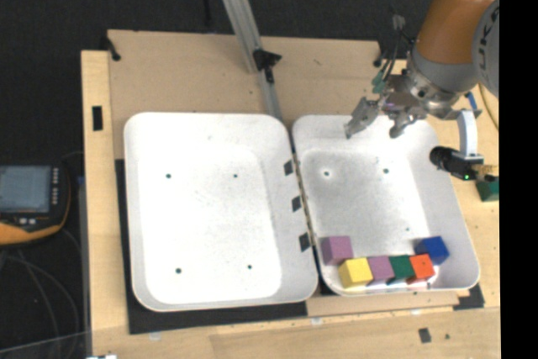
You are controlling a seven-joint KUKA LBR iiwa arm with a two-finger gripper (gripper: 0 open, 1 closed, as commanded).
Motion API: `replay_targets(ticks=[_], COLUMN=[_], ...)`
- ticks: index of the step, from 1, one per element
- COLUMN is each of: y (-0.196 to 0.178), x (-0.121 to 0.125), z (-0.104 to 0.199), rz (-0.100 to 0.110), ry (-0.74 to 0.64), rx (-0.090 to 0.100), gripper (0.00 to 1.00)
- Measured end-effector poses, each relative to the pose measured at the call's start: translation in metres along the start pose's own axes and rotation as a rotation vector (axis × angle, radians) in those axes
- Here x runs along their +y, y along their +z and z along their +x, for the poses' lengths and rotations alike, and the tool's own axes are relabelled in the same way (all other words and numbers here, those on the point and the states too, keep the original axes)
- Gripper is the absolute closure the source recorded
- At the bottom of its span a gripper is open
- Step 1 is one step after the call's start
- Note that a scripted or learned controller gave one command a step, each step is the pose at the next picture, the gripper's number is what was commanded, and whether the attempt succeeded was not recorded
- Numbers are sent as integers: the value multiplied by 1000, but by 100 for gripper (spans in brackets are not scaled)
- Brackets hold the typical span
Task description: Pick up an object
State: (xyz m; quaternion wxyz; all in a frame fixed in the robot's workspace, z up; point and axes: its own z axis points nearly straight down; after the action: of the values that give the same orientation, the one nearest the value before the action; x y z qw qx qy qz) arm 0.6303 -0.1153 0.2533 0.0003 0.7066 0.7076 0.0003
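the gripper [377,121] hung spread and grasping nothing over the far end of the right bin [395,181]. the small blocks, purple [337,248] among them, crowded its near edge; they looked light, stiff, best pinched across flat opposite faces.

Jaws [378,122], seemingly open, hang over right bin [370,181], blocks [382,265] apart.
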Motion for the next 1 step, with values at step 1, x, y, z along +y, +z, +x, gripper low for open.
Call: replay_targets(ticks=[1], y=[-11], x=[1], z=[-1], rz=[-3], ry=[-1], rx=[-1], gripper=[100])
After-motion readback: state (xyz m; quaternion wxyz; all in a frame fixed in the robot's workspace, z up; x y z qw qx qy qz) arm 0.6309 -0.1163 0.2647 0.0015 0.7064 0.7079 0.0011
